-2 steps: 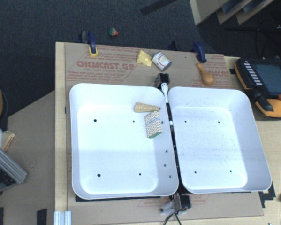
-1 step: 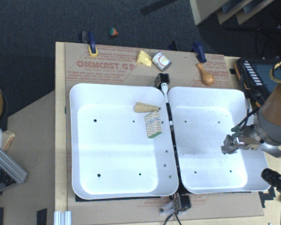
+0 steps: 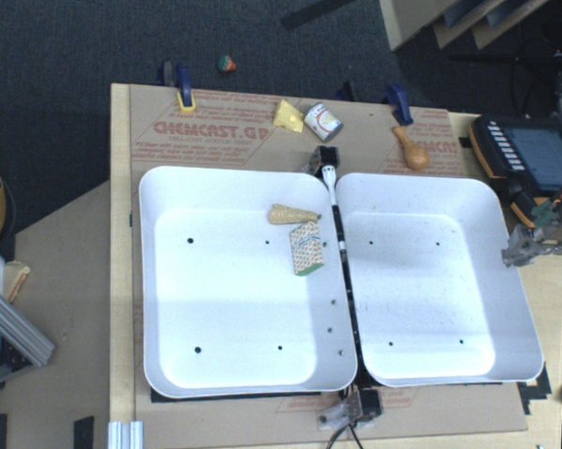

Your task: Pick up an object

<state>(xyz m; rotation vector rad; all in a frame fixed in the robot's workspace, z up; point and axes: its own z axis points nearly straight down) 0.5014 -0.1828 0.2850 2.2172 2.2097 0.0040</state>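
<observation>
- Gripper (image 3: 529,243) sits at the right bin's (image 3: 504,277) right rim, a grey shape over the edge; how wide it stands, I cannot tell, and nothing shows in it.
- Over in the left bin (image 3: 165,288), the tan cone-shaped piece (image 3: 292,215) lies near the far-right corner, long axis across, narrow end toward the divider.
- Touching it on the near side, the patterned packet (image 3: 306,247), long axis running near-to-far.
</observation>
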